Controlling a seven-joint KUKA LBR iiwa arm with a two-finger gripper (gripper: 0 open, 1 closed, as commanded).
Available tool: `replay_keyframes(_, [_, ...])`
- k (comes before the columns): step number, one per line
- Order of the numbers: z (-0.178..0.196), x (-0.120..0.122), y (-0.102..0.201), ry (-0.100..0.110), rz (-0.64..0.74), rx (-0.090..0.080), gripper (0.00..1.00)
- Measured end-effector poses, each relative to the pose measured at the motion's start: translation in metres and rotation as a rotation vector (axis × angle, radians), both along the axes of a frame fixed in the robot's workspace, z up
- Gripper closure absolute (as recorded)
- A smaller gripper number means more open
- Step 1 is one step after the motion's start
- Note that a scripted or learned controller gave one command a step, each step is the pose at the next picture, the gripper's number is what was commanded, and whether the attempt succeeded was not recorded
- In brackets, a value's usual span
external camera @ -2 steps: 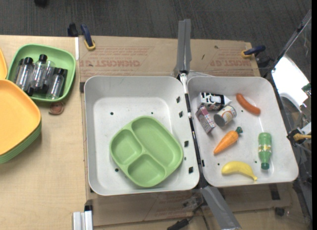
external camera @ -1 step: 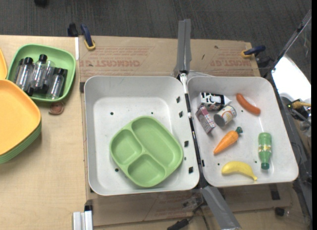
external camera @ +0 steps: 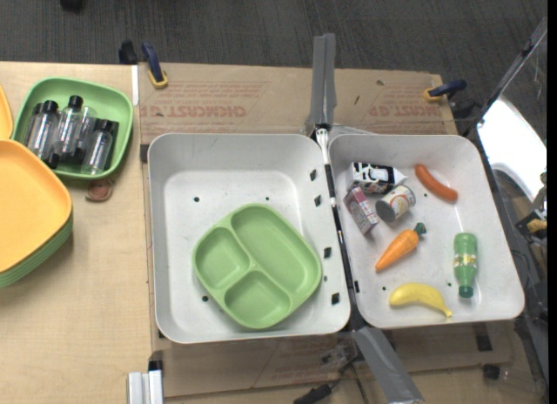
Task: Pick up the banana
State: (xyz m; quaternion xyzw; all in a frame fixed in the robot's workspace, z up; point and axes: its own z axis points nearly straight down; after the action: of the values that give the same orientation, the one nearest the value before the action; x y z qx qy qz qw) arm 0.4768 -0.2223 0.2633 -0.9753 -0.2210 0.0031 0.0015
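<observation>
Gripper width cannot be told from this moment, so the approach is best planned from the layout alone. The banana (external camera: 419, 298) lies flat in the right bin (external camera: 418, 138), near its front wall, with its long axis running roughly left to right and its tip curving down at the right end. The carrot (external camera: 399, 248) lies near it on the far side, and the green bottle (external camera: 466, 263) stands just beside its right end. A good pick would probably come straight down over the thick middle of the banana, with the gripper closing across the short width, front to back. That keeps it away from the bottle and off the carrot. The front wall is close, so the descent likely needs to stay a little inward. The left bin (external camera: 235, 145) holds a green divided tray (external camera: 257, 265), well apart.
</observation>
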Motion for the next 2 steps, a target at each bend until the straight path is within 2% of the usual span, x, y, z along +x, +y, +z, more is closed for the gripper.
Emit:
replay_keyframes(1, [0.034,0.025,0.000,-0.001,-0.242,-0.003,1.00])
replay_keyframes(2, [0.048,0.001,0.033,-0.001,-0.161,-0.002,1.00])
